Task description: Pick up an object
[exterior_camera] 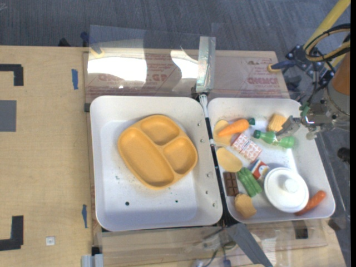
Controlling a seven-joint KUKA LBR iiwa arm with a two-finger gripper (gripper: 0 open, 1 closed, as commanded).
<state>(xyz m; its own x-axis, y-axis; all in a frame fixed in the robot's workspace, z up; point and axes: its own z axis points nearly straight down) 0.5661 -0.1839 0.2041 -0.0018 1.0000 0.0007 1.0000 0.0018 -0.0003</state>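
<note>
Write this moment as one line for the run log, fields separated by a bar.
gripper: over right bin far edge, by green bottle | lifted: nothing seen | left bin: yellow plate

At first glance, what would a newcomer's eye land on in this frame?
The big yellow divided plate lying alone in the left bin. Next, the right bin, crowded with toy food: an orange carrot near its top left and a white lidded pot at lower right. The gripper hovers at that bin's upper right edge.

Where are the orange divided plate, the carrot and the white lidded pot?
orange divided plate (158,150): camera view, on the ridge between its compartments.
carrot (233,128): camera view, middle of its orange body.
white lidded pot (286,188): camera view, on its lid near the knob.
</note>
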